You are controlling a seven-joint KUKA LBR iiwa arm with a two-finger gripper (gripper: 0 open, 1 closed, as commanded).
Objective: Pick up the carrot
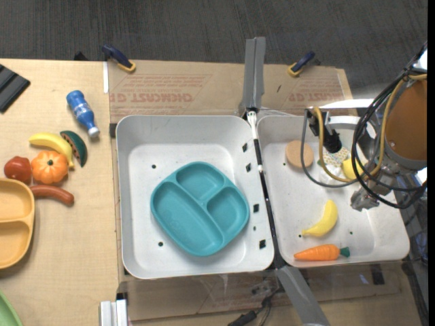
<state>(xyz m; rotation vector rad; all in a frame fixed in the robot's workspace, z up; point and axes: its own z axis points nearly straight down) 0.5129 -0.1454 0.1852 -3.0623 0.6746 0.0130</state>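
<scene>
The carrot (pixel 317 252) lies untouched at the near edge of the right bin (pixel 380 250), just nearer than the banana (pixel 322 220). The step in hand looks like the approach: the gripper (pixel 363 199) (finger state unclear, so I cannot tell) hangs right of the banana and would need to come nearer and left, then down over the carrot.

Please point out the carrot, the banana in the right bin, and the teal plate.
carrot (pixel 316 253), camera view, middle of orange body.
banana (pixel 323 220), camera view, middle of its curve.
teal plate (pixel 178 228), camera view, bare large compartment.

We see the orange plastic carrot w/ green top (pixel 317 253) in the right white bin (pixel 380 250), just below a yellow banana (pixel 323 220).
</scene>
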